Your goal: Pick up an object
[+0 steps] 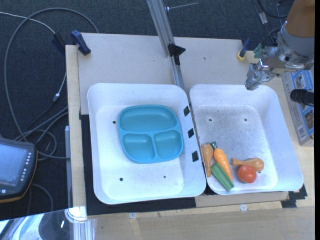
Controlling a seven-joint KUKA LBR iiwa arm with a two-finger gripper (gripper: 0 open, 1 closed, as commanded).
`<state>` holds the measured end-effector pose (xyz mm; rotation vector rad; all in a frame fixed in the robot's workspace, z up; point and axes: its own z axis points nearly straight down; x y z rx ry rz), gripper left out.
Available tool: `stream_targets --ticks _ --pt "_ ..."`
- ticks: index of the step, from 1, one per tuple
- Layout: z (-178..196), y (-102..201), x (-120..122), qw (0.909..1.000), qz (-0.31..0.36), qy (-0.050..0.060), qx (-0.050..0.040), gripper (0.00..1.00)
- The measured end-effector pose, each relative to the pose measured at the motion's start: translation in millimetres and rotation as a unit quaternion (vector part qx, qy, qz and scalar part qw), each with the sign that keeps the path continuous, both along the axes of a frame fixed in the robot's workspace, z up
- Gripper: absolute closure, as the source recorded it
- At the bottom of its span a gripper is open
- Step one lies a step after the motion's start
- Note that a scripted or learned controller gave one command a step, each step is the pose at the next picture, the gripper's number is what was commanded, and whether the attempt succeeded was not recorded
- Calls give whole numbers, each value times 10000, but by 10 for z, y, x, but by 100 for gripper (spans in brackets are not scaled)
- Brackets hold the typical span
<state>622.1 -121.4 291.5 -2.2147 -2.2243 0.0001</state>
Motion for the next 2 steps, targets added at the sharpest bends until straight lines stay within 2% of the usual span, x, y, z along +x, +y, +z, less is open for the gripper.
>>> stream_targets --ticks 1,2 --pt "-128 494 -240 10000 3 11 5 100" --pt "-208 1115 -376 10000 14 12 9 100"
